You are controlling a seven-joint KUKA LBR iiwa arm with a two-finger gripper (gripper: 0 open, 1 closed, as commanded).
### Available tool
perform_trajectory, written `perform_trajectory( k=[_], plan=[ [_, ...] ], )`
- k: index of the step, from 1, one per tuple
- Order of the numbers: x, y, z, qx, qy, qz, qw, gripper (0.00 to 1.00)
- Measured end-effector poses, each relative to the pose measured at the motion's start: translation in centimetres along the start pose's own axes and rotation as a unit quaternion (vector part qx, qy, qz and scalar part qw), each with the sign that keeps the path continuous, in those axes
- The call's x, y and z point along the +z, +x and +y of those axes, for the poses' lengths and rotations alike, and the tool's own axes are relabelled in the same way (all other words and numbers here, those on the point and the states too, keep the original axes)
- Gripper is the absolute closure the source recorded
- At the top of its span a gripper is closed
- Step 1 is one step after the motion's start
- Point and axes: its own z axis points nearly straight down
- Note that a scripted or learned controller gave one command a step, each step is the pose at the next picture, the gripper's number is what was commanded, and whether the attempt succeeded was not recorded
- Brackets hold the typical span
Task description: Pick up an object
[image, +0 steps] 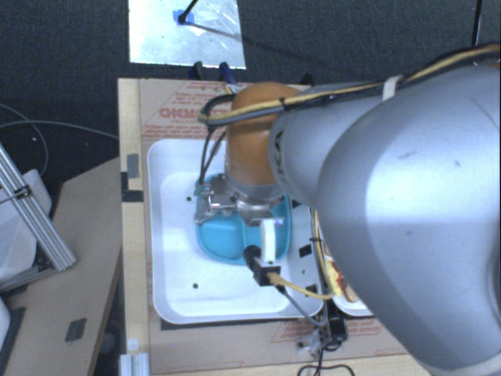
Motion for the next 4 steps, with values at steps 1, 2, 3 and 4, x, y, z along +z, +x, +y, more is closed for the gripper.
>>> perform_trajectory(
  k=[1,2,3,4],
  plan=[
    [-4.0,-7.2,7.3,0.006,-0.007,-0.002,1.0,0.0],
    [4.6,-6.6,7.7,0.003,-0.002,0.002,1.0,0.0],
    [2.8,-6.8,10.5,0.001,0.005,0.003,1.0,0.0],
    [-13.4,-13.7,11.0,0.004,-0.012,-0.002,0.9999,0.0]
  ],
)
